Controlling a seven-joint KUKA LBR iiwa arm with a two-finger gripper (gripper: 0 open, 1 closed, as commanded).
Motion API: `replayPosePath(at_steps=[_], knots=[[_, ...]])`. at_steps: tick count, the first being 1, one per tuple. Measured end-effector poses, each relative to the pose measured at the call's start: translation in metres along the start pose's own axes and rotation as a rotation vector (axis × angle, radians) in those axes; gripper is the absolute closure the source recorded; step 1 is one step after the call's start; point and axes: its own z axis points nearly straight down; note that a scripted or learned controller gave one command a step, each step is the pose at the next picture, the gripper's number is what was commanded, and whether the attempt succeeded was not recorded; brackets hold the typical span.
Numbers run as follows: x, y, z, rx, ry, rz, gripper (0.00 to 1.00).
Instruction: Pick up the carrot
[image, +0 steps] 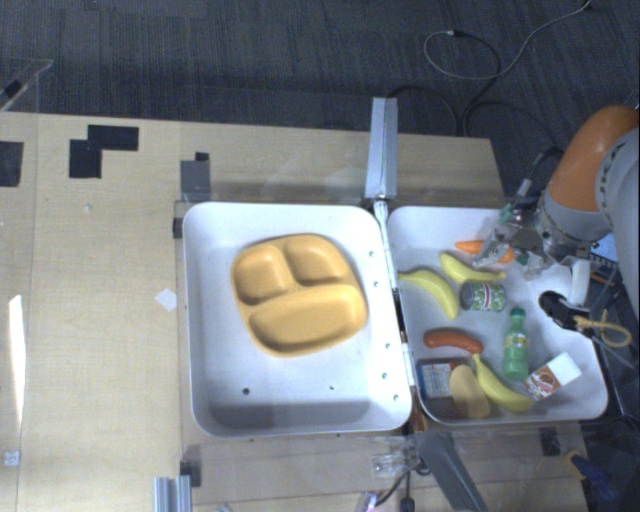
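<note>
You are early in this pick, by the look of it. The carrot (470, 246) lies near the back wall of the right bin (596, 405), just behind a yellow banana (468, 268), and part of its orange length runs under the gripper (503, 247). The gripper sits low over that end of the carrot, but you cannot tell from this slanted view whether it is spread or pressed together, nor whether anything is caught in it. So judge the carrot as not yet lifted: closing on it and raising it clear are both left to do.

Around it the right bin is crowded. You have a second banana (432, 288), a green can (483, 296), a green bottle (515, 345), a sausage (452, 341), a third banana (498, 388) and a small carton (553, 377), all near enough to get nudged.

The left bin (215, 400) carries a yellow divided tray (298, 293). Both bins rest on a pale wooden surface (90, 320) marked with black shapes (102, 146). Beyond it lies dark carpet (250, 60) with a loose cable (465, 50) looping across.
</note>
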Motion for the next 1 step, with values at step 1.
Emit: replayPosePath(at_steps=[1], knots=[[0.0016,0.0021,-0.0124,-0.005,-0.002,-0.009,1.00]])
